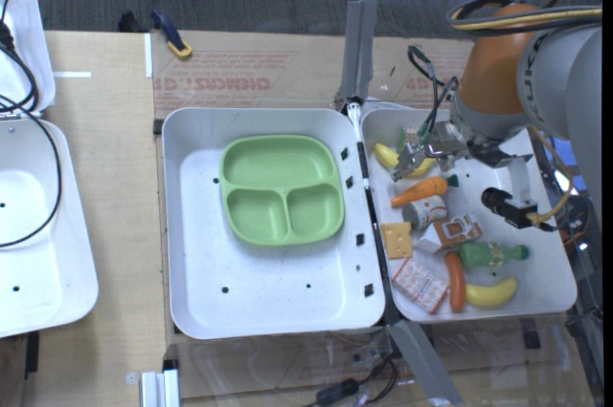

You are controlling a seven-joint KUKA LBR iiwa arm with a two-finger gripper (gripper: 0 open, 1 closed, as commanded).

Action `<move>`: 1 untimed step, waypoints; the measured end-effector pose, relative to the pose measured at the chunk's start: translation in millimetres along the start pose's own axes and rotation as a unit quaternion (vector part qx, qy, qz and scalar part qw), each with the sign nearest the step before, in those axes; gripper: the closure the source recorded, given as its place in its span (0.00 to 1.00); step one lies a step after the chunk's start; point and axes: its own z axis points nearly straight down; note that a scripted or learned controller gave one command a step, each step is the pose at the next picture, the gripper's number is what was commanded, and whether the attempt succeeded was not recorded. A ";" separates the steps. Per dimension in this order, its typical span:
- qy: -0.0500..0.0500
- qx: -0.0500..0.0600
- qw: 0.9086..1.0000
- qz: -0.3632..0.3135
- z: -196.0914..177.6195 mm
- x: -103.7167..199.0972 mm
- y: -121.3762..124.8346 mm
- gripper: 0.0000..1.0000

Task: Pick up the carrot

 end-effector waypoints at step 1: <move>-0.001 -0.002 0.981 -0.194 8.6 -17.3 -25.6 0.00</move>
